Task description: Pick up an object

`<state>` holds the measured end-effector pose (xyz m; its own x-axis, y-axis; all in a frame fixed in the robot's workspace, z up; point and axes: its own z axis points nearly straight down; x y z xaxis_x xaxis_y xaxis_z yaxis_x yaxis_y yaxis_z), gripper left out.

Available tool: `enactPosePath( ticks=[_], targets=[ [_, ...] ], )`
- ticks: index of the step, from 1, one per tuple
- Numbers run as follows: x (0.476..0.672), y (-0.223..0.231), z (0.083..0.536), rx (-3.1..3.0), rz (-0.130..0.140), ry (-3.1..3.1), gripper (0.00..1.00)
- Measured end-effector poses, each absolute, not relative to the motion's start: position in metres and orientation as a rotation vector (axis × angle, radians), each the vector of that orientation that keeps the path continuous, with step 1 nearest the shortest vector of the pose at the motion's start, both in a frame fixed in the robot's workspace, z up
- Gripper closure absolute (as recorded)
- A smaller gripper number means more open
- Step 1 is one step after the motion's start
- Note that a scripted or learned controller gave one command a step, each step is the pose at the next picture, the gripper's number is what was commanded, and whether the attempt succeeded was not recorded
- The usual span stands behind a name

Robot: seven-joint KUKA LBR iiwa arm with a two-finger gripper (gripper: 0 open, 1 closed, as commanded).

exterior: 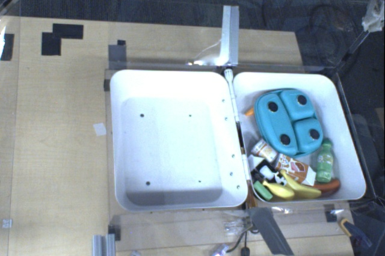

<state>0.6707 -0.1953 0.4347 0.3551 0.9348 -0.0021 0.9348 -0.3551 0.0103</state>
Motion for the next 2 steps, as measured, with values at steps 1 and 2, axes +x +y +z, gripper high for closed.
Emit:
enactPosePath(
  ticks=[1, 2],
  targets=[
    [0.672, -0.194, 0.447, 2.568, 0.01, 1.784, 1.0],
    [0.673, -0.192, 0.46, 2.557, 0.014, 1.789, 1.0]
  ],
)
